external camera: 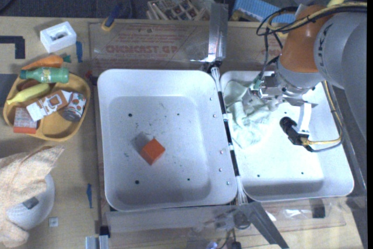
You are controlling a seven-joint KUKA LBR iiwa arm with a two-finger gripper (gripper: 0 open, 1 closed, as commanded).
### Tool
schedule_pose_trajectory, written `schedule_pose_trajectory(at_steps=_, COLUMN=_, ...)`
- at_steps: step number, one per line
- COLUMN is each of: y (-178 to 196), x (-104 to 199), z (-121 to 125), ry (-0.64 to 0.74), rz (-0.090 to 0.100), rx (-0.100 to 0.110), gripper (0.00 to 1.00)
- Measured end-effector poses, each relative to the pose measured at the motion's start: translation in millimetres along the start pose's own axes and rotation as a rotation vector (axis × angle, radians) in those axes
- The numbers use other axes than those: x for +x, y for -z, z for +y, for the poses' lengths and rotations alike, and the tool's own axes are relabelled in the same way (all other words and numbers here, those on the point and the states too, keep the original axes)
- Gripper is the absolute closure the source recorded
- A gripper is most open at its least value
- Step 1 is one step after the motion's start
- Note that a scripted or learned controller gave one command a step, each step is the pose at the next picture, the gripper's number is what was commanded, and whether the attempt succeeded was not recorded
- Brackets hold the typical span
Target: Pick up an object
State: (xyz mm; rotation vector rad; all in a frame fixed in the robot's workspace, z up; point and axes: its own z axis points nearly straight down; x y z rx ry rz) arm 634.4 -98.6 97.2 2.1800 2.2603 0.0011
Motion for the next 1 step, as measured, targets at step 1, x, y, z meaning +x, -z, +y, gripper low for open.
schedule_pose_trajectory(at_steps=1, y=6.1, x=-38.3, z=-25.6, ry=-0.076, rz=0.002, rx=0.007, gripper=0.0)
